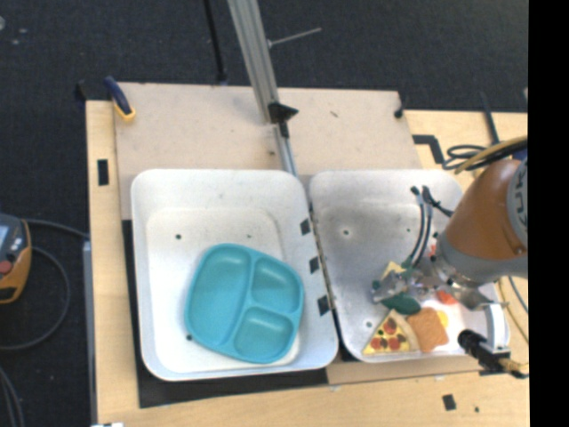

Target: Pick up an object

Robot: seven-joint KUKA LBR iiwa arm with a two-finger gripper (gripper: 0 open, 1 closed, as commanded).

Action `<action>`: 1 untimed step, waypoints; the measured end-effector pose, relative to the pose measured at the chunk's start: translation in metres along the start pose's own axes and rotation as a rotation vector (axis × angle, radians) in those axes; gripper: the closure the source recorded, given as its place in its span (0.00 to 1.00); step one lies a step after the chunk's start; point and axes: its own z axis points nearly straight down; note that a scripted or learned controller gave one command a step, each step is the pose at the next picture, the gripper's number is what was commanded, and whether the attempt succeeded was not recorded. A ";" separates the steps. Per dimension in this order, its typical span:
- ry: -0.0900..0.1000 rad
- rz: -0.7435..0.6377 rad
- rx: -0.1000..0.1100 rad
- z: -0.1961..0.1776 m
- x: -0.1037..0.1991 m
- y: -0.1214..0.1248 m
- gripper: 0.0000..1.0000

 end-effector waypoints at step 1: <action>0.003 0.003 -0.004 -0.013 0.000 0.002 1.00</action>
